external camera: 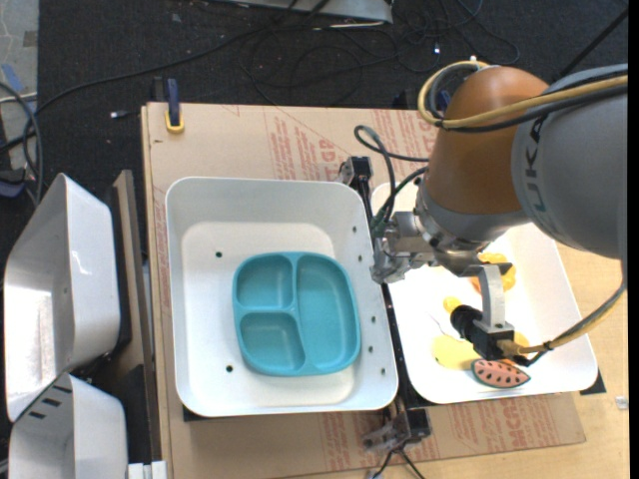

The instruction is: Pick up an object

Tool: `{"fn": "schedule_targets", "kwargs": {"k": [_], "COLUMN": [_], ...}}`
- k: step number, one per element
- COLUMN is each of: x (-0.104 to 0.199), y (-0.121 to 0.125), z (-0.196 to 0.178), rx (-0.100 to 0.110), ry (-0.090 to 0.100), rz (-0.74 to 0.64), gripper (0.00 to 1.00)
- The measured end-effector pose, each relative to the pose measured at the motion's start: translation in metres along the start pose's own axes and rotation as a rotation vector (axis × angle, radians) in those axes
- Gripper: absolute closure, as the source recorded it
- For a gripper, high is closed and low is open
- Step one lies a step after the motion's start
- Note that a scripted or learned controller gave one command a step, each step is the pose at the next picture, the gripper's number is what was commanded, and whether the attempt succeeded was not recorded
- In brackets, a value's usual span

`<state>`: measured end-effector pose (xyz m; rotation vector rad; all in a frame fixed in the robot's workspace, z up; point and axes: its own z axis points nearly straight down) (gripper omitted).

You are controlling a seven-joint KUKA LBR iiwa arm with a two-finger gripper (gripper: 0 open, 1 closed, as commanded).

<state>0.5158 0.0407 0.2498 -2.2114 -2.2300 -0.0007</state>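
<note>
The grey arm with its orange band reaches in from the right and hangs over the right bin (569, 367). Its gripper (389, 255) sits low at that bin's left wall, close to the divide between the two bins. A watermelon-slice toy (498, 372) lies at the right bin's front edge. Just left of it is a yellow piece (450, 350). An orange-and-yellow item (500, 267) peeks out from under the arm further back. A small yellow bit (451, 305) lies mid-bin. The arm hides the back of the right bin.
The left bin (200, 218) holds a teal divided plate (297, 313) at its middle. Both bins rest on a brown board (260, 138). White tubs (60, 267) stand off the bench at the left.
</note>
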Motion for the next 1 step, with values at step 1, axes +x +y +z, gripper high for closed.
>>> {"fn": "schedule_targets", "kwargs": {"k": [1], "x": [0.0529], "y": [-0.0145], "z": [0.0005], "rx": [0.002], "ry": [0.000], "rz": [0.000], "gripper": [1.00]}}
